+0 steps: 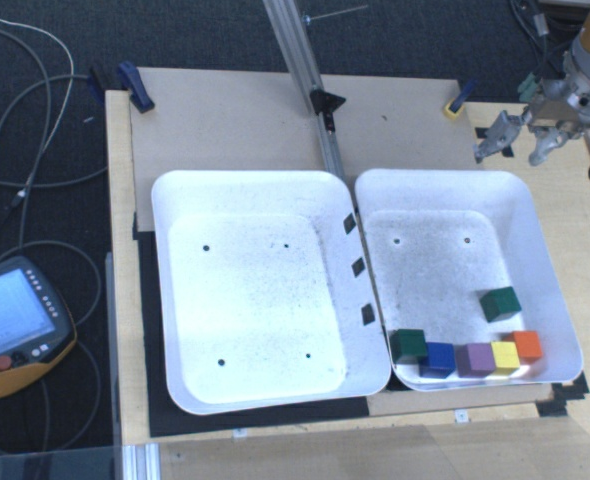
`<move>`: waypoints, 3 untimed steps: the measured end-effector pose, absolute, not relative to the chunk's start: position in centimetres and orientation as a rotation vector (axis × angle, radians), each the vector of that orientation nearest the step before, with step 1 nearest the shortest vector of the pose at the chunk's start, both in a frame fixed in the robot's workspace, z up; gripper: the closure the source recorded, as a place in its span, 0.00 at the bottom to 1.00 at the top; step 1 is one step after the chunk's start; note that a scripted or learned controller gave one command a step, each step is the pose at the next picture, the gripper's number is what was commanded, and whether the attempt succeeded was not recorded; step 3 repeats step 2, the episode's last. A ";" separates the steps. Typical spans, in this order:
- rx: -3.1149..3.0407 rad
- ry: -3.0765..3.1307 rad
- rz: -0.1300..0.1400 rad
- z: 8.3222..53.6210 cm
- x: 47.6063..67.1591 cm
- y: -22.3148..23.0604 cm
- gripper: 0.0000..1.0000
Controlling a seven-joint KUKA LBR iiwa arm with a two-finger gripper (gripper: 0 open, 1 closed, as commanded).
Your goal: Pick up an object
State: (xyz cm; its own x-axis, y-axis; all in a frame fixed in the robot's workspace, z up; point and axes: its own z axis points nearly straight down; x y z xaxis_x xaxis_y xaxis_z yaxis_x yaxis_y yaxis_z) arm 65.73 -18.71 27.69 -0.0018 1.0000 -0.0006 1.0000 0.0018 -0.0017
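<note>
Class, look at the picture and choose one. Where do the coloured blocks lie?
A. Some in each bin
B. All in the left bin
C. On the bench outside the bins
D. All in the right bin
D. Both green blocks, the blue, purple, yellow and orange blocks all sit in the right bin, near its front edge.

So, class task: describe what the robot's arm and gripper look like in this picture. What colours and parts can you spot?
At the top right, the gripper is pale grey metal with two short jaws below a boxy grey wrist. Above it sits an orange band on the arm. Dark cables hang beside the arm.
</note>
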 end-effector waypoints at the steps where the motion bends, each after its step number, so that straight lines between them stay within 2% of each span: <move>1: -2.219 -2.227 0.001 28.9 65.8 -18.7 1.00; 2: -2.219 -2.226 0.003 28.8 65.8 -18.7 0.00; 3: -2.219 -2.226 0.003 28.8 65.8 -18.7 0.00</move>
